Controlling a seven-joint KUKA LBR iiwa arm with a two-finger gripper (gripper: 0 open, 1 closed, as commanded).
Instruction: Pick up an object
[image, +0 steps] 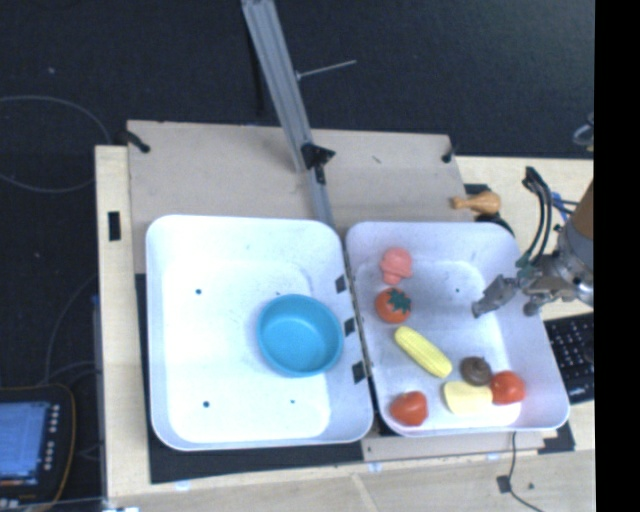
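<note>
Your pincer hovers over the right side of the right bin, coming in from the arm's side, and you can see nothing between its fingers; whether they stand wide or narrow you cannot tell from this slant. Your pickings all lie in that bin: a pink piece near the top, a tomato with a green stalk just below it, a yellow corn cob lying on a diagonal in the middle, a dark brown piece touching a pale yellow block, a red piece beside that, and another red piece by the lower left corner. The best bet looks like the corn cob: it lies apart from its neighbours with bare floor on both flanks, so turn your fingers across its short width and come straight down on its middle. The lower cluster is a poorer choice, since those pieces touch and a finger may land on one while nudging another. Mind the bin's right wall beside your pincer as you move. In the left bin sits a blue bowl, well apart and no bother. A grey post slants up from the desk behind the bins, and a small tan thing rests beyond the right bin's far rim.
</note>
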